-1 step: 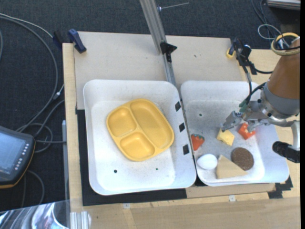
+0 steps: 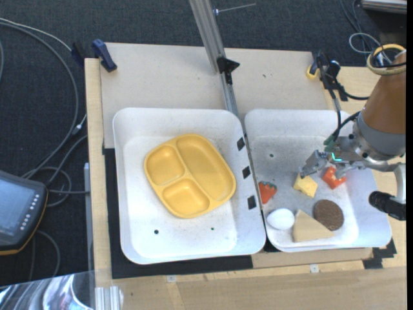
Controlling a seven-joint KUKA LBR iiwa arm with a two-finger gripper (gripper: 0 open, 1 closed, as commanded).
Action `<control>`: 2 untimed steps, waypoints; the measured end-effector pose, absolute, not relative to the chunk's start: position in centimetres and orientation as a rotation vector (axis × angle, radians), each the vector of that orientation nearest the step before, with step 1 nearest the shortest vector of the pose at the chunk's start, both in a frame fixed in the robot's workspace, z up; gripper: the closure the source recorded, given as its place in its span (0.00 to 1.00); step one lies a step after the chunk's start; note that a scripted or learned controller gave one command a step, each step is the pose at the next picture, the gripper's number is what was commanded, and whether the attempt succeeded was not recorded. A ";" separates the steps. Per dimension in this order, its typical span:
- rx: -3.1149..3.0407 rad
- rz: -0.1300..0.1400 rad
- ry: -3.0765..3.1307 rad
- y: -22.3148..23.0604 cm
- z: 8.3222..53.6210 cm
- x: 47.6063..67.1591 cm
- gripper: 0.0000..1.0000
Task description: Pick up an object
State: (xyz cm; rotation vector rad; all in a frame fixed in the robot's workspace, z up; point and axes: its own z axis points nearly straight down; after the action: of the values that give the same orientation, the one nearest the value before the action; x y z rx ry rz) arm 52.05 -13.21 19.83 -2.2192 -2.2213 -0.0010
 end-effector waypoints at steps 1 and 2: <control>-2.217 0.005 -2.217 -13.6 15.2 52.6 0.00; -2.216 0.005 -2.216 -13.5 9.9 52.5 0.00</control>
State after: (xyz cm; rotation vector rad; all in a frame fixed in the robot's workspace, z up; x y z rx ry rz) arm 52.49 -13.47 9.92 -2.2158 -2.2158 0.0053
